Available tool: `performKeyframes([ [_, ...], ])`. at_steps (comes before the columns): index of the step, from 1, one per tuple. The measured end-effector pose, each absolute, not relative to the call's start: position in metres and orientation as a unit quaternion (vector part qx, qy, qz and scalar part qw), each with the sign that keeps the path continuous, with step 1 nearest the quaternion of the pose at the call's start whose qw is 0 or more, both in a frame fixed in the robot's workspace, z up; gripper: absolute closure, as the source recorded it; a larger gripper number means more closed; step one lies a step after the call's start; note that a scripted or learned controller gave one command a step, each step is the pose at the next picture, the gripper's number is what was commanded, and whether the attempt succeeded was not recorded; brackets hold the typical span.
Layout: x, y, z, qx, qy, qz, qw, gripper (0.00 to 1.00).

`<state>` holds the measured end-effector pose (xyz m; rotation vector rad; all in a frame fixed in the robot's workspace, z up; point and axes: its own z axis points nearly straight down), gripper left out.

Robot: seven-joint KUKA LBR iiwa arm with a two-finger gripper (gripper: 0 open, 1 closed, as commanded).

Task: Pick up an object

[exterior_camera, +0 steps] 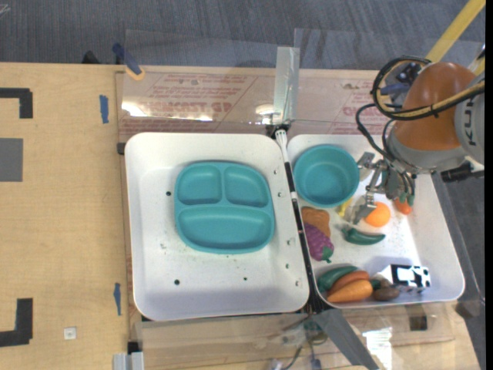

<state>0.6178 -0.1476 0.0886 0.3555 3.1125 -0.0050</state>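
Claw [368,200] of mine hangs low in the right bin [439,230], fingers spread apart and holding nothing, just beside the orange ball [378,216] and touching distance from the teal bowl [326,174]. Left bin [146,230] carries a teal divided plate [224,206].
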Motion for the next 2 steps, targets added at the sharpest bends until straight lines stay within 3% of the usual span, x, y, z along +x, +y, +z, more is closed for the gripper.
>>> performKeyframes([
  [1,0.570,-0.130,0.091,0.146,0.989,-0.0114,0.008,0.00],
  [2,0.624,-0.137,0.091,0.109,0.994,-0.0117,0.009,0.00],
])
